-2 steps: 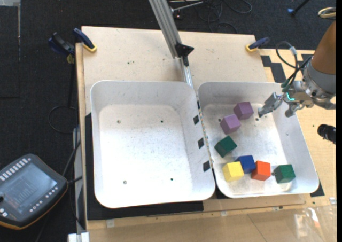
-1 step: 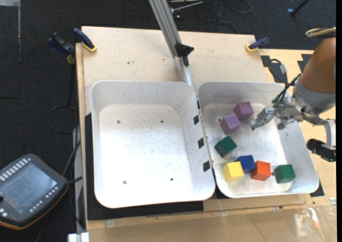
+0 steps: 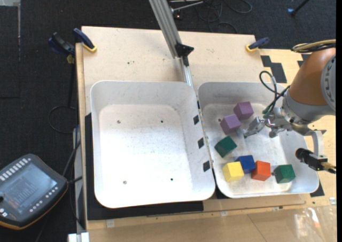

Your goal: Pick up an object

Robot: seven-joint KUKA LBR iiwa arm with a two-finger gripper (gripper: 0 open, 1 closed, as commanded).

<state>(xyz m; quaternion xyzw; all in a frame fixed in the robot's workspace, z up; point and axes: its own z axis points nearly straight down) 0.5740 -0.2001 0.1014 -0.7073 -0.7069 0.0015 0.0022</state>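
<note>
You see the metal two-finger gripper (image 3: pixel 255 127) with fingers apart, holding nothing, just beside two purple cubes (image 3: pixel 236 117) in the right white plastic bin (image 3: pixel 304 185).

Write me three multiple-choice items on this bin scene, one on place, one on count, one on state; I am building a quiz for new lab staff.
1. Which bin holds the cubes?
A. the left bin
B. the right bin
C. both bins

2. How many purple cubes are there?
A. one
B. two
C. three

3. How does the yellow cube lie?
A. alone in a corner
B. stacked on the orange cube
C. against the blue cube

Answers:
1 B: all cubes lie in the right bin.
2 B: one purple cube and another purple cube lie close together.
3 C: the yellow cube sits on the bin floor touching the blue cube, with the orange cube beyond.
</note>
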